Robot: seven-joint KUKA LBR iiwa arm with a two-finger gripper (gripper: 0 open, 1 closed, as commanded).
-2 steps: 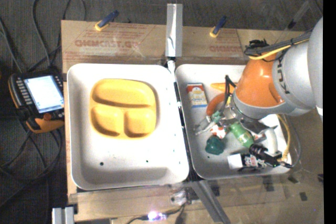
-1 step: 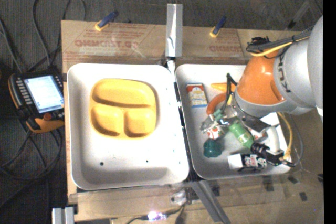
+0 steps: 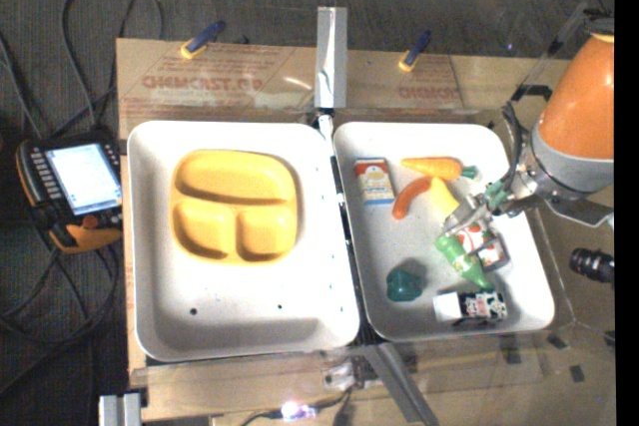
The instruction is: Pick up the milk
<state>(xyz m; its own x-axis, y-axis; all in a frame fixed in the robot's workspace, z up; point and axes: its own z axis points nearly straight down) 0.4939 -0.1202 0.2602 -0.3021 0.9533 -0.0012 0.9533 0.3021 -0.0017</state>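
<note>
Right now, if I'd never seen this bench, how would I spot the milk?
Start at the right white bin, the one without the yellow tray. Look in its far left corner, beside the wall shared with the other bin: the milk is a small carton lying flat there. It is the boxy white and orange-red thing; the orange pieces beside it are rounded.

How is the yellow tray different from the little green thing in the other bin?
The yellow tray is much bigger than the green thing. The tray is yellow and flat with three compartments; the green thing is dark green, small and rounded. The tray lies in the left bin; the green thing lies in the right bin, among other items. Both rest on white bin floors.
</note>
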